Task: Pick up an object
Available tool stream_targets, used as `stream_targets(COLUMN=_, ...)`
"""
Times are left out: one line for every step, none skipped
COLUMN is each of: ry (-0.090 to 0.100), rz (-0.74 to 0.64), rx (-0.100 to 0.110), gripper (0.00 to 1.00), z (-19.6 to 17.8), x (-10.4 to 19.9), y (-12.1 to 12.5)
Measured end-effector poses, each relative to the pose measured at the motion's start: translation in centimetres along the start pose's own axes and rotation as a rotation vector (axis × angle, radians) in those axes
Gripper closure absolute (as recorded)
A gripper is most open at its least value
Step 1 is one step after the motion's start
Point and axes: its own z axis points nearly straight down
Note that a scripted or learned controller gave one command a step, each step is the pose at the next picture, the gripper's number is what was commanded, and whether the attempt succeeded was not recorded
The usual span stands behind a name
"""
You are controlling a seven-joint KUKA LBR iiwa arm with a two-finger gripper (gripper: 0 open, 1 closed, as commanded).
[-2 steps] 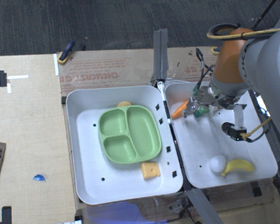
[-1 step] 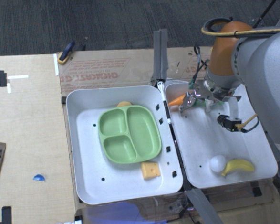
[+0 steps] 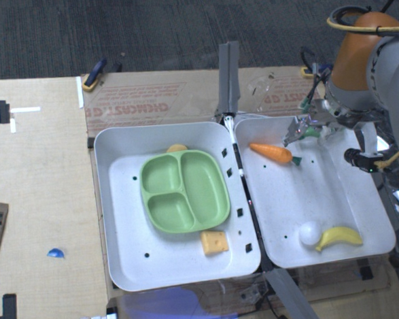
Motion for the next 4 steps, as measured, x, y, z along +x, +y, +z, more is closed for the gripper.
stream_targets(ry=0.001, rz=-0.23, rx=-0.002, gripper=0.0, z=3.7, x=5.8, y=0.0)
stream_targets(ry=0.001, rz=-0.23, rx=0.002, gripper=1.0, z=2.8, x=5.7, y=-0.1)
stream_targets(ry=0.002, rz=0.13, rx=0.002, gripper=1.0, z=1.8, x=0.5, y=0.0)
stream_targets(ry=0.001, rz=0.201, rx=-0.001, gripper=1.0, z=-7.3, x=7.1, y=-0.1)
